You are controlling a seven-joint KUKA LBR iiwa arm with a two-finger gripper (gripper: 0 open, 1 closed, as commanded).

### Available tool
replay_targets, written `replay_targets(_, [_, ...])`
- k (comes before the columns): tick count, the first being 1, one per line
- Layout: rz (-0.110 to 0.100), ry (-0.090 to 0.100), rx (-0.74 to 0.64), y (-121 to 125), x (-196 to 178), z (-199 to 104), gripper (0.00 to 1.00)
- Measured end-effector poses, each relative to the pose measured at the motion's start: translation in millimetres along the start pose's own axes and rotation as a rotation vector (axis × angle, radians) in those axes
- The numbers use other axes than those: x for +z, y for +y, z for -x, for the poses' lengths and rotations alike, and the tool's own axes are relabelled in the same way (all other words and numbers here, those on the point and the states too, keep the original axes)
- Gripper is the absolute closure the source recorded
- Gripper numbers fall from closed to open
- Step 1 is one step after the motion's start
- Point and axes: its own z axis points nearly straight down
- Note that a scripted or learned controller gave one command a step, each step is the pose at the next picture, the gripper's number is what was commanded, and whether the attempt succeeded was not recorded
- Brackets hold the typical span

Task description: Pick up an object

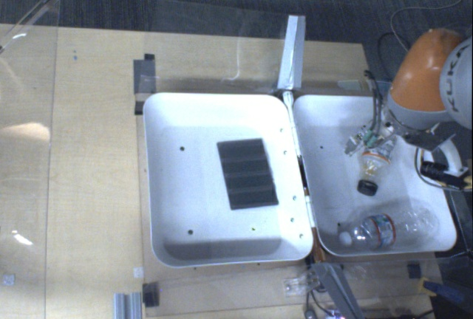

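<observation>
Over at the shallow white bin [325, 107] nearest the arm's side of the table [89, 162], the gripper [367, 140] is parked low, with the grey arm and its orange band [421, 81] leaning in behind it. Honestly can't tell if the gripper is apart or together; it's just a tangle of shiny bits from this angle.

Right under it, basically touching its tip, is a small pale bottle with a black cap [372, 171], cap pointing away from the gripper. My guess is that's the target, since the arm sits straight above it. Whether it's actually gripped or just lying on the bin floor, no idea.

A bit further out from the gripper, toward the near wall of the same bin, a clear crumpled plastic bottle [378, 229] lies on its side. Looks slippery and squashy, so probably the harder grab.

Well away from the gripper, past the divider, the second white bin [170, 184] has a dark ribbed rectangular pad [247, 173] lying flat in its middle. Too flat to pinch easily, I'd guess, which may be why the arm isn't over there.
</observation>
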Motion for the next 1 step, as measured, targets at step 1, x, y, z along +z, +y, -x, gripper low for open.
replay_targets(1, [0.0,0.0,0.0,0.0,0.0,0.0,0.0])
